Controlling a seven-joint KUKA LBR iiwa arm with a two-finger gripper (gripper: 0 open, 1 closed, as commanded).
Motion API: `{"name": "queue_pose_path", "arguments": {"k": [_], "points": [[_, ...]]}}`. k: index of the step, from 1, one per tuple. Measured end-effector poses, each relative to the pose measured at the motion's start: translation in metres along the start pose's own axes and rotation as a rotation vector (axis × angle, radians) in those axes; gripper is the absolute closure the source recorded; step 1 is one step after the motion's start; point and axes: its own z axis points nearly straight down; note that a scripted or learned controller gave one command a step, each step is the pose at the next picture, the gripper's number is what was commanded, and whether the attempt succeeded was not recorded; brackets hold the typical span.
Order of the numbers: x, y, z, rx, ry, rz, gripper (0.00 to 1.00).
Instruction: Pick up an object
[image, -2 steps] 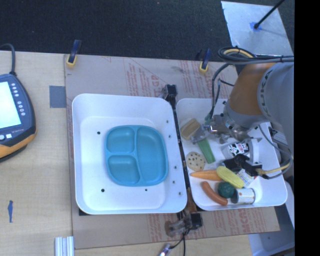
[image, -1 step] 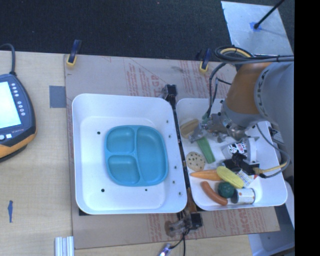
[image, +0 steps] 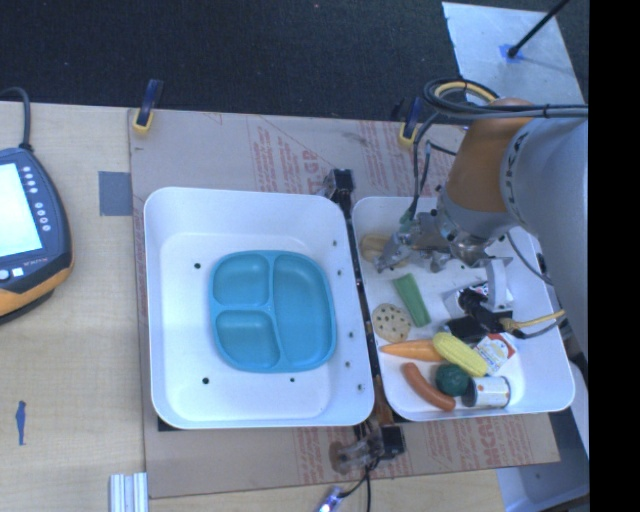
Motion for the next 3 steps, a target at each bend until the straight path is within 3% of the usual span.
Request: {"name": "queue_pose_path", "arguments": {"k": [1, 2, 3], "points": [[-0.007, -0.034, 0.001, 0.003, -0.001, 0.0, 0.0], [-0.012, -0.012, 0.0, 0.0, 0.0, 0.0, 0.0], [0.0, -0.028, 0.001, 0.003, -0.001, 0.0, 0.0]]}}
